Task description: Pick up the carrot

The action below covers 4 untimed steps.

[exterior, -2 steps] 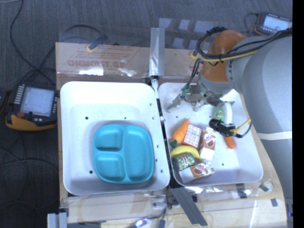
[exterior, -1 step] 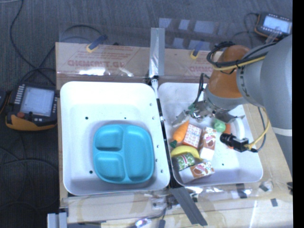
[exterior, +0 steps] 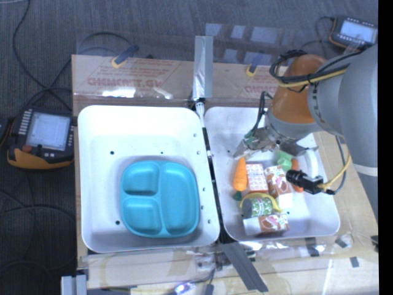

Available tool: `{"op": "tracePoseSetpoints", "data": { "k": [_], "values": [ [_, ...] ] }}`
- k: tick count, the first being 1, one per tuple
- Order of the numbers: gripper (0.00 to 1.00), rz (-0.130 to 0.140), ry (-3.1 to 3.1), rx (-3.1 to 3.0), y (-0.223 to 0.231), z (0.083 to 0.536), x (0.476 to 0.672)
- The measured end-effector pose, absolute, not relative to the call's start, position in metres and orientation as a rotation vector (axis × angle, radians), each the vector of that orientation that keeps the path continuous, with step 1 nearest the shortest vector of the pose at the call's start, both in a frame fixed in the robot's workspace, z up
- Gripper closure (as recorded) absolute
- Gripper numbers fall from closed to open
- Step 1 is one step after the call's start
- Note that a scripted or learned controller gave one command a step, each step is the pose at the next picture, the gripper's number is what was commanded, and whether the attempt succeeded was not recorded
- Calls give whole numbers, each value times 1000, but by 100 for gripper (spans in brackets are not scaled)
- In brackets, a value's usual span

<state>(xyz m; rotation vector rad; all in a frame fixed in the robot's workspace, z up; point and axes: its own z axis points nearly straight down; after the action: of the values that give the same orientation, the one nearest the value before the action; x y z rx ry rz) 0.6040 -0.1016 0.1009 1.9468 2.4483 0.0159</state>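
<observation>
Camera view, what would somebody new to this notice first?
Likely the big grey arm with its orange band, reaching in from the right over the right bin, its gripper just above the food pile. Next the blue divided plate alone in the left bin. The orange carrot lies at the pile's left edge, beside small packets.

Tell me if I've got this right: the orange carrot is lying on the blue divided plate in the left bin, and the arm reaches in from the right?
Not quite. The carrot lies in the right bin, beside the small food packets, not on the blue divided plate. The plate does sit in the left bin, and the arm does reach in from the right. The camera view shows this.
</observation>
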Motion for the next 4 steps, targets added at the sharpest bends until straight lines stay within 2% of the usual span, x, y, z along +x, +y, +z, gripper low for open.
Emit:
{"op": "tracePoseSetpoints", "data": {
  "k": [1, 2, 3, 4],
  "values": [
    [100, -5, 2274, 2164, -54, 244, 657],
    [0, -7, 2273, 2165, -55, 243, 657],
    [0, -5, 2407, 2023, -72, 183, 583],
    [0, 8, 2400, 2015, -101, 102, 556]
  ]
}}
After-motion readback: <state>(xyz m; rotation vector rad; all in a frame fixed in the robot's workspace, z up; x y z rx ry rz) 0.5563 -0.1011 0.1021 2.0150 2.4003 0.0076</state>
